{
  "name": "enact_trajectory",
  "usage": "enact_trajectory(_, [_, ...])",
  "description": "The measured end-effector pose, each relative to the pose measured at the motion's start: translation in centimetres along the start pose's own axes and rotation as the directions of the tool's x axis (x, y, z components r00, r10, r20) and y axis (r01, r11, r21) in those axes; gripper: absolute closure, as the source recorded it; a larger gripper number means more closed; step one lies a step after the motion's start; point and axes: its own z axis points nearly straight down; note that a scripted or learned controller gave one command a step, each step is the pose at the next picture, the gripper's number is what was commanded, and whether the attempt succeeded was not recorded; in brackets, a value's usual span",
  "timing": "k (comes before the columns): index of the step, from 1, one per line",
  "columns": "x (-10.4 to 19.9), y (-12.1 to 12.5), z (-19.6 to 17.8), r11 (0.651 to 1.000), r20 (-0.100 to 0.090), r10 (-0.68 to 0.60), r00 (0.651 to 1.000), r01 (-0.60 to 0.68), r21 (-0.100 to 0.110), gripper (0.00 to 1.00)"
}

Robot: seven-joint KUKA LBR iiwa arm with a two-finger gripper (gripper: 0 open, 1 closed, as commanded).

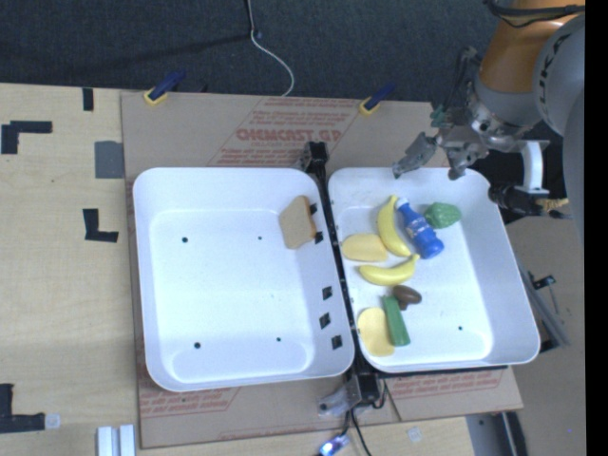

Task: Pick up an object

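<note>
**White bins, end effector raised at the far right**

White plastic forms two shallow bins set side by side on a cardboard sheet [285, 131] laid over the tabletop [57, 255]. In the left bin [228, 350] a single tan slab [298, 222] is seen, leaning at the right wall near the divider. In the right bin [475, 340] the objects are gathered toward the left and middle: a pale yellow piece [365, 248], two bananas [389, 226] curved around it, a blue bottle [419, 230] lying against the upper banana, a green lump [442, 215] just beside the bottle, a brown item [407, 296], a green bar [395, 321] and a yellow round piece [372, 332] near the front. Above the far rim of the right bin the end effector [434, 160] is held with its fingers spread apart and nothing between them, well clear of the objects.
</note>
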Motion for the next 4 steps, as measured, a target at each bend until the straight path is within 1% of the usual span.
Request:
enact_trajectory(1, [-5.7, -5.3, 15.0, 1.0, 0.001, 0.006, 1.0, -0.006, 0.01, 0.0])
enact_trajectory(2, [-5.4, -4.8, 13.2, 1.0, 0.001, 0.001, 1.0, -0.001, -0.001, 1.0])
enact_trajectory(3, [2.8, -3.6, 8.5, 1.0, -0.003, -0.008, 1.0, 0.008, -0.005, 1.0])
enact_trajectory(4, [10.2, -3.7, 3.9, 1.0, -0.003, -0.008, 1.0, 0.008, -0.005, 1.0])
